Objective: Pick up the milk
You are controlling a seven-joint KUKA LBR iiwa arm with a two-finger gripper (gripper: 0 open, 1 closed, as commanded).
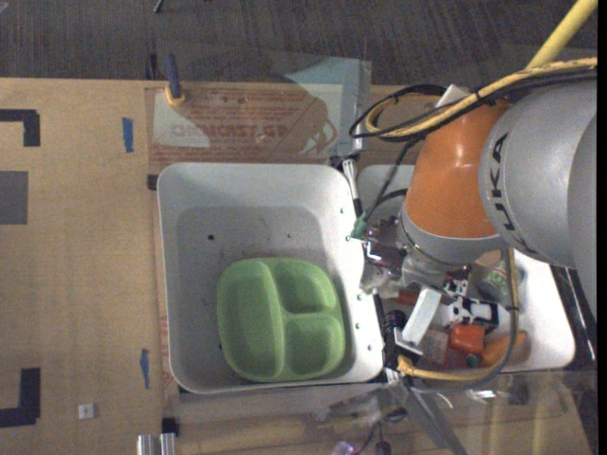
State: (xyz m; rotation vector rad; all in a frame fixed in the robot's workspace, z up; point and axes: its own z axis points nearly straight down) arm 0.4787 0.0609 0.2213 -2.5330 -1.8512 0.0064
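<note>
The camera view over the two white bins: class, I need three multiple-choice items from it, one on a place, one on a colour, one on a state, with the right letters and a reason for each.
1. Where does the green divided plate lie?
A. In the left bin
B. On the bench outside the bins
C. In the right bin

2. What colour is the band on the arm above the wrist?
A. Blue
B. Orange
C. Green

3. How does the divided plate sit?
A. Upside down
B. Propped on edge against a wall
C. Flat, compartments facing up

Key: 1 A, the plate rests on the left bin's floor near its front wall. 2 B, the band shows orange over the right bin. 3 C, its three compartments are open to the camera.
</note>
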